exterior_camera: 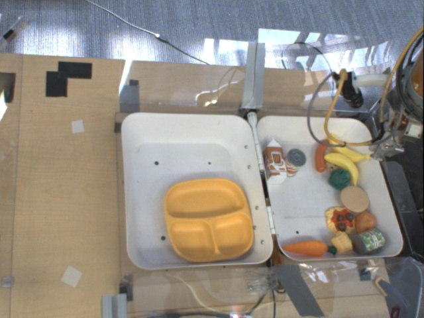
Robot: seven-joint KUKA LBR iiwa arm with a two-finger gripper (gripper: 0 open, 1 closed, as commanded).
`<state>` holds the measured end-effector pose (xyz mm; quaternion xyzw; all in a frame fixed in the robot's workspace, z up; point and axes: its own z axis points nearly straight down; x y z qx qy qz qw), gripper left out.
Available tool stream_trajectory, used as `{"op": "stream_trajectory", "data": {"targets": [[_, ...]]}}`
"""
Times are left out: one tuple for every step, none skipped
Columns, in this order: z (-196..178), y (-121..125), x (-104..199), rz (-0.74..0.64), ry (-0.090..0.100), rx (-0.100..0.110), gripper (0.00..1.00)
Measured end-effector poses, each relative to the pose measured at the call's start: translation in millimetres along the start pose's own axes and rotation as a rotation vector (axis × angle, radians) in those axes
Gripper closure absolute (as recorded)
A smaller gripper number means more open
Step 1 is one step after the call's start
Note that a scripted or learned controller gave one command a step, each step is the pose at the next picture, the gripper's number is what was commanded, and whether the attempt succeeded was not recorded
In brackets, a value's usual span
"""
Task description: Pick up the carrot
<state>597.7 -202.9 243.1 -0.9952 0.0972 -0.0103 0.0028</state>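
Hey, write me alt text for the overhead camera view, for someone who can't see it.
A carrot lies along the near edge of the right white bin, among toy foods including bananas and a small milk carton. The left white bin holds a yellow divided tray. The robot arm sits at the right edge, away from the carrot.

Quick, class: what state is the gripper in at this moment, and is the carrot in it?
Gripper: state cannot be told; it sits at the right bin's far right edge. The carrot lies apart from it in that bin, not held.
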Motion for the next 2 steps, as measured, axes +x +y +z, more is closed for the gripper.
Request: {"op": "stream_trajectory", "data": {"targets": [[-12, -2, 2, -0.004, 0.009, 0.004, 1.00], [-23, -5, 4, -0.007, 0.016, 0.008, 1.00]]}}
